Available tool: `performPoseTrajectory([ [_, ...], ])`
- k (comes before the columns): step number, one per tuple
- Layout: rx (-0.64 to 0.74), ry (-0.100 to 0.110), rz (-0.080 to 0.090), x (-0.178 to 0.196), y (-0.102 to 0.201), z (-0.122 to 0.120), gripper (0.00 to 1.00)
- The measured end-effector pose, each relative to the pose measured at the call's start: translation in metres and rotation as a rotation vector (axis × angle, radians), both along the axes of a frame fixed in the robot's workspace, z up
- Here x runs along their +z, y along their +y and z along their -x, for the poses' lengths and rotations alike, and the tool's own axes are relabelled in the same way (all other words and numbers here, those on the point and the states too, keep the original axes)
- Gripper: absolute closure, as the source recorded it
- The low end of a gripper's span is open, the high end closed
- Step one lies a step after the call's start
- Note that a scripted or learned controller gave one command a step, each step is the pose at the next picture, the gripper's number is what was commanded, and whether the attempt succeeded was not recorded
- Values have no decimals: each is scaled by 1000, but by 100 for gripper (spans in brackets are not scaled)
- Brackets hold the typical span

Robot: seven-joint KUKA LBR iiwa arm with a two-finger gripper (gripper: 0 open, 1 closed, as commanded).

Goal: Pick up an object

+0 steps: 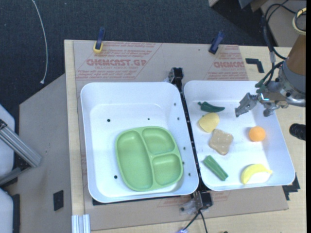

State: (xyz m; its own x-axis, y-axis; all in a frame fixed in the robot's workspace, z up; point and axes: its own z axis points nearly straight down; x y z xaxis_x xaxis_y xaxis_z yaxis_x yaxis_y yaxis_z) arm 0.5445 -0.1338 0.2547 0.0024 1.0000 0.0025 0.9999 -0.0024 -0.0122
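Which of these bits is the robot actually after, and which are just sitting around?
Part of the job, any could be picked up:
gripper, open
dark green pepper
yellow lump
tan bread slice
orange ball
green stick
banana

Just lying about:
green divided plate
blue clamps

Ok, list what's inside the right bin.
Right bin: dark green pepper, yellow piece, tan bread, orange, green stick, banana. Gripper covers part of the far wall.
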Motion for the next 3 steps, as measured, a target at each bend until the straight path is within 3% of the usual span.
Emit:
performPoseTrajectory([
  [1, 3, -11, 2, 5, 0, -2, 0],
  [3, 2, -9, 1, -118, -5, -1, 0],
])
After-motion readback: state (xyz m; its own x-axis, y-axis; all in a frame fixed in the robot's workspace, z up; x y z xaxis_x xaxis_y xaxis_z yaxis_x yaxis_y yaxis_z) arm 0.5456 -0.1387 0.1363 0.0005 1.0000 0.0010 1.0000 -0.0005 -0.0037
